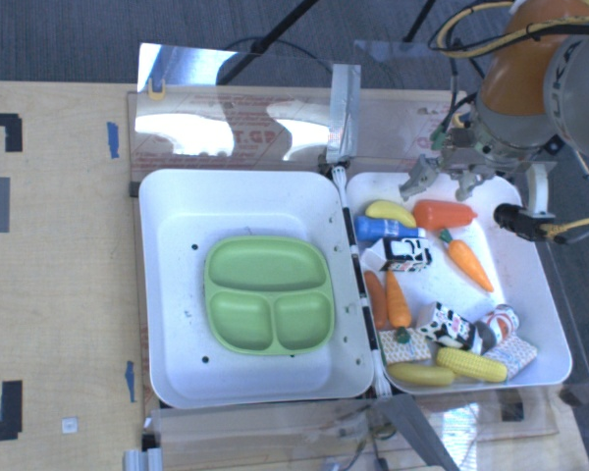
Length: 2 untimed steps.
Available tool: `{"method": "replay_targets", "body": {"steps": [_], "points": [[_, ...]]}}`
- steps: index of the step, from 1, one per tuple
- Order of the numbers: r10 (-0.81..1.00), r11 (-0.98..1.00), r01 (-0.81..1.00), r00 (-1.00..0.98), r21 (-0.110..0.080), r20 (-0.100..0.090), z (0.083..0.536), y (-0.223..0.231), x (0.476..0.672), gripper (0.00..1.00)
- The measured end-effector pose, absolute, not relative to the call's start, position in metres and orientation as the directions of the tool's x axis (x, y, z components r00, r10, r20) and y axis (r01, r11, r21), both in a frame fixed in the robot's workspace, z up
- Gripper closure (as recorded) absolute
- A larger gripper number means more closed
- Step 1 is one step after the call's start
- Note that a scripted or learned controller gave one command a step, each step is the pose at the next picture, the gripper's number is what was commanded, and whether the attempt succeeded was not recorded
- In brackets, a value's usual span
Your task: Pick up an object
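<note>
Grey metal hand (pixel 450 170) hanging over the far end of the right bin (pixel 553 307), its two fingers (pixel 418 178) splayed wide, nothing between them. Orange-banded arm (pixel 535 52) leaning in from the right, above and behind.

Risks, as I judge them: the hand is sitting close to the bin's far wall, so a straight drop could be catching a finger on the rim rather than on a toy. The red-orange piece (pixel 444 213) just below the hand is looking smooth and rounded; a pinch off its middle may be squirting it sideways. Its neighbours are crowding in: the yellow banana (pixel 391 211) and blue toy (pixel 378 229) touching or nearly so on its left, the carrot (pixel 468 262) just beside it toward the near side. A wide hand coming down here could be landing a finger on one of those and closing on two things, or on none.

Position: the red-orange piece is lying just nearer the camera than the fingertips, almost under them. I cannot tell how high the hand is above it.

Farther out: a black-and-white toy (pixel 406 253) mid-bin, more carrots, corn (pixel 471 365) and a cow figure (pixel 450 329) heaped at the near end. Left bin (pixel 167 263) carrying a green divided plate (pixel 269 293), well apart from the hand.
</note>
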<state>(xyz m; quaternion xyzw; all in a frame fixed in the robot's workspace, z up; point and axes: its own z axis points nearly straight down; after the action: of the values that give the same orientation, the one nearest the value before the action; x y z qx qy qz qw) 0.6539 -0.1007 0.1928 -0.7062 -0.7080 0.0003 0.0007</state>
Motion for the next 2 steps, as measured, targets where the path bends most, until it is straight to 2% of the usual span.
{"method": "replay_targets", "body": {"steps": [1,2], "points": [[1.0,-0.022,1.0,0.022,0.002,-0.001,0.111,-0.172,0.615,0.0],[0.999,-0.038,0.999,0.038,0.001,0.0,0.086,-0.185,0.598,0.0]]}}
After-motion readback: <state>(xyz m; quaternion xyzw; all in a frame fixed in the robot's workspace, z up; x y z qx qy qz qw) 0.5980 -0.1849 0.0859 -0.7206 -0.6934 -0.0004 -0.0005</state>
